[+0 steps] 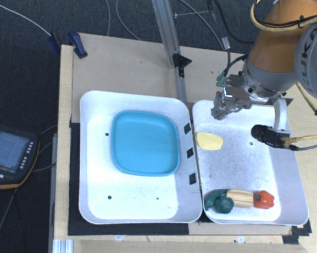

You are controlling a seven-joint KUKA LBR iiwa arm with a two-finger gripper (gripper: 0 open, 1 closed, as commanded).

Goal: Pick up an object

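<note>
The claw (224, 109) hangs over the far-left corner of the right shallow white plastic bin (291, 187), w/ the grey arm and its orange band (286, 21) reaching in from the right. Nearest candidate for the pick is the pale yellow rounded lump (209, 141), lying on the bin floor just near-left of the claw, close to the bin's left wall. Other options sit well apart at the near edge — a dark green rounded piece (219, 202), a tan stick-like piece (240, 198) and a red rounded piece (263, 199), bunched in a row and prob. touching each other. To do this step well, I'd go for the yellow lump: it's isolated, so no neighbours to knock, but the wall beside it leaves little room on that side, so centre over it and line the closing direction along the wall, not across it, then descend straight. Left bin holds a light blue square plastic plate (146, 143), not relevant. The claw's tip is dark and seen from above at a slant — can't tell how wide it stands, and nothing visible is held in it; it seems apart from the bin floor.
</note>
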